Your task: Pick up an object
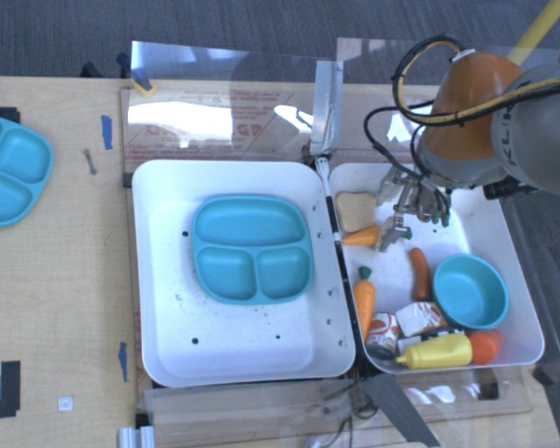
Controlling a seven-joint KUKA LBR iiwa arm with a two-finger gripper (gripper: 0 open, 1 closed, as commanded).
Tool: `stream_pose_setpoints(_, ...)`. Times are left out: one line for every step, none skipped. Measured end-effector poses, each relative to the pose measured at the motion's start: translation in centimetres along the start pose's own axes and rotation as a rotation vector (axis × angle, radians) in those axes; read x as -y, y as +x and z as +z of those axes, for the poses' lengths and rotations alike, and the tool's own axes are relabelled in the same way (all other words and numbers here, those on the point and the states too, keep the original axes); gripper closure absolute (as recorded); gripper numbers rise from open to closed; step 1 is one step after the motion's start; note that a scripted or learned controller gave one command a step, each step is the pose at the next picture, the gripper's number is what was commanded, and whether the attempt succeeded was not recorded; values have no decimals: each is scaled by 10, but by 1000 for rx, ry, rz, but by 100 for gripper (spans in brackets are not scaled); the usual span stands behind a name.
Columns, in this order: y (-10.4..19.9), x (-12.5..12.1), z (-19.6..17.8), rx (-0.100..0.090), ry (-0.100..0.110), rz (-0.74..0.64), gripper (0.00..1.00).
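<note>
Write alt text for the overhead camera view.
The gripper hangs over the right bin, near a bread slice, carrots, a blue bowl and a yellow bottle. The left bin holds a blue divided plate.

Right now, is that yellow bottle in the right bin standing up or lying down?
Lying down. The yellow bottle rests on its side along the right bin's near wall, cap end pointing left.

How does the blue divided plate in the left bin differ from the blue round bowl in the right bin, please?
The blue divided plate is broad, shallow and split into three compartments; the blue round bowl is smaller, deeper and undivided. The plate lies alone in the left bin; the bowl sits among toy foods in the right bin. Both are light blue plastic.
</note>
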State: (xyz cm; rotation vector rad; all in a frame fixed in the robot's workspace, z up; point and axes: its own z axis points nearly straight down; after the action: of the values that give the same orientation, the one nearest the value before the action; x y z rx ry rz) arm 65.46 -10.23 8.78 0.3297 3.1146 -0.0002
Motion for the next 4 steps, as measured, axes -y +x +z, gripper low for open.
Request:
stream_pose_setpoints(78, 17, -2, -2, -1, 85, 0)
stream_pose_setpoints(74, 16, -14, 12, -1, 83, 100)
stream_pose_setpoints(145, 58, -11, 56, -11, 81, 100)
stream_pose_setpoints(138, 59, -16, 79, -10, 82, 0)
